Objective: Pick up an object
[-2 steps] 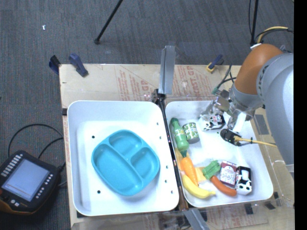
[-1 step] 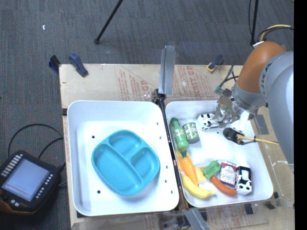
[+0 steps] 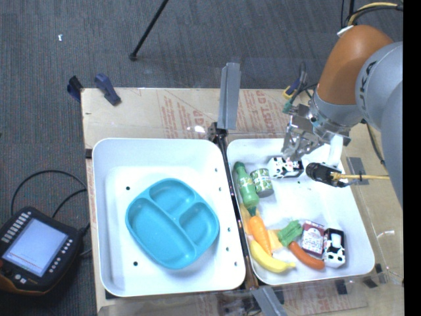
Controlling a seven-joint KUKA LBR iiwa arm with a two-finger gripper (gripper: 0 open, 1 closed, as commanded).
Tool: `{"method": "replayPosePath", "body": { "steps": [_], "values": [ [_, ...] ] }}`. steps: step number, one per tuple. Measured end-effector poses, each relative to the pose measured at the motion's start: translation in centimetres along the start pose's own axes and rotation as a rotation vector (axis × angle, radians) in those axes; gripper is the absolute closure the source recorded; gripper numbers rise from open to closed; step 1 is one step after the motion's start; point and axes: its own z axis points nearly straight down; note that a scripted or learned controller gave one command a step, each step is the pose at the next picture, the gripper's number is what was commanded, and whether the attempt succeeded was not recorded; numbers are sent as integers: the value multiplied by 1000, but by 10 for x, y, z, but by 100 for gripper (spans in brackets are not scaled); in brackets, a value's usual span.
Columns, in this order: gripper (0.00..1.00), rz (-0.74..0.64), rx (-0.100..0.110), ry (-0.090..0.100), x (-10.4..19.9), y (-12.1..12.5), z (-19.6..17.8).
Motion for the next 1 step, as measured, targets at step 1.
{"method": "replayPosePath", "body": {
  "steps": [1],
  "values": [
    [100,257,4,0,14,-62,16]
  ]
}}
